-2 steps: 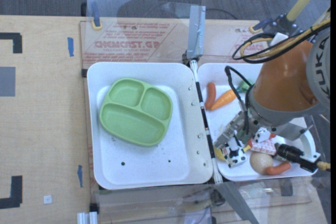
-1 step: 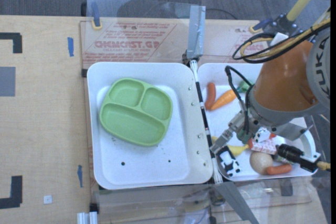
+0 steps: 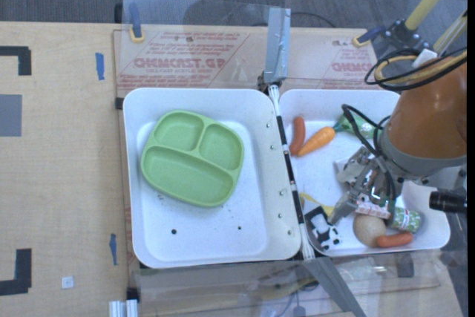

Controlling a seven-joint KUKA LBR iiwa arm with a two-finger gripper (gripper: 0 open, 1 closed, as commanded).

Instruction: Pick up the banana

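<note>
The grey arm with its orange band (image 3: 434,115) reaches in from the right over the right-hand shallow white bin (image 3: 438,237). Its two-finger tool (image 3: 355,200) hangs low inside that bin, pointing down and to the left; whether the fingers are spread or closed cannot be told from this angle, and nothing is seen between them.

Of the yellow banana (image 3: 310,199), a thin curved sliver shows near the left wall of the right bin, just left of the tool and above a small black-and-white toy (image 3: 322,231). Most of it is hard to make out.

In the same bin lie an orange carrot with a green top (image 3: 318,140), a red-orange sausage-shaped piece (image 3: 297,134) beside it, a pale beige rounded item (image 3: 366,228) and a small red piece (image 3: 394,240) near the front edge.

The left white bin (image 3: 148,234) holds a light green divided plastic plate (image 3: 194,157), lying flat. Both bins sit on the wooden desk (image 3: 56,159).
</note>
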